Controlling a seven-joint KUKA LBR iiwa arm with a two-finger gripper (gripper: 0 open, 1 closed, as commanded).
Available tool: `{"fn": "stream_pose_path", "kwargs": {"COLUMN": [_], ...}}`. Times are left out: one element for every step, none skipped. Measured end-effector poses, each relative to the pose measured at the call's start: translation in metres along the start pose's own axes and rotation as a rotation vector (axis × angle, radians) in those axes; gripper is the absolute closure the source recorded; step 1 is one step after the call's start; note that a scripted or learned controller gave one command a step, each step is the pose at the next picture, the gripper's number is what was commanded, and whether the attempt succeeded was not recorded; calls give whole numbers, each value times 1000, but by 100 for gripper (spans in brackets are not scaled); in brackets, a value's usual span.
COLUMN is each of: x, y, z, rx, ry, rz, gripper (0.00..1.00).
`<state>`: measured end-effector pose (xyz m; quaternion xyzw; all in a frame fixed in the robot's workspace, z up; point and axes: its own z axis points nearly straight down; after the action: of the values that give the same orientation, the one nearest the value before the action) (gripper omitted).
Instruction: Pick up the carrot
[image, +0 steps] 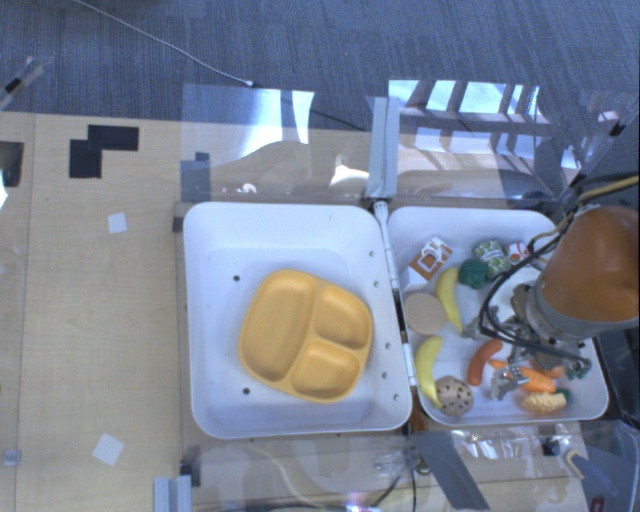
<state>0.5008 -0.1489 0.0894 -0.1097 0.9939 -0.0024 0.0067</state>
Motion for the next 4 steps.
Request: {"fn": "stream_pose_path", "kwargs": {"x": [-2,6,6,12], "y": [-60,-48,-35,-30], "z": [-19,-4,-3,-3], "rx": [-1,7,7,0], "ry": [3,-11,-12,-12], "rz": [90,144,268,473], "gripper": [0,0,0,0]}}
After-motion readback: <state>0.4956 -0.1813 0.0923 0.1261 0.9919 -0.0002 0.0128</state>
